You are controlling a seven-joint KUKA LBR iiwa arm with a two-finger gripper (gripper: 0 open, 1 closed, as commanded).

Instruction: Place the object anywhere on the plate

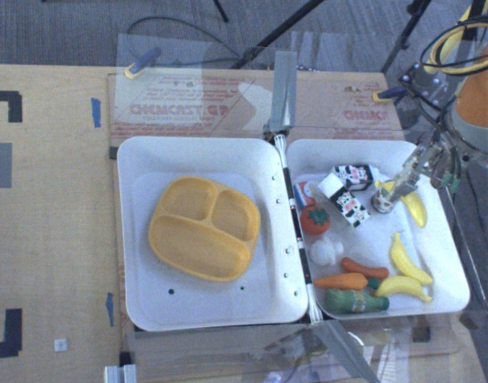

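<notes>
The pincer [385, 202] hangs low inside the right bin [455, 282], toward its far right part, its metal tip down among the toys; whether it is parted or closed cannot be told from this slant, and nothing can be seen gripped in it. Just beside its tip, on the side toward the bin's right wall, lies a small yellow banana [415, 208]. On the other side, close by, are two black-and-white cow-patterned cartons, one [354, 175] nearer the far wall and one [350, 207] a little nearer the middle, with a white block [330, 185] between them and the bin's left wall. Further along that left wall sits a red tomato [315, 219] with a green top, and nearer the front of it a pale rounded piece [325, 251]. Along the near edge lie an orange carrot [340, 281], a reddish chilli-like piece [365, 269], a green bottle [355, 300] on its side, and two more bananas [409, 274] toward the near right corner. The left bin [140, 166] carries the plate [204, 227], a yellow tray with three compartments, set near the bin's middle, well apart from the pincer and from all the toys.
</notes>
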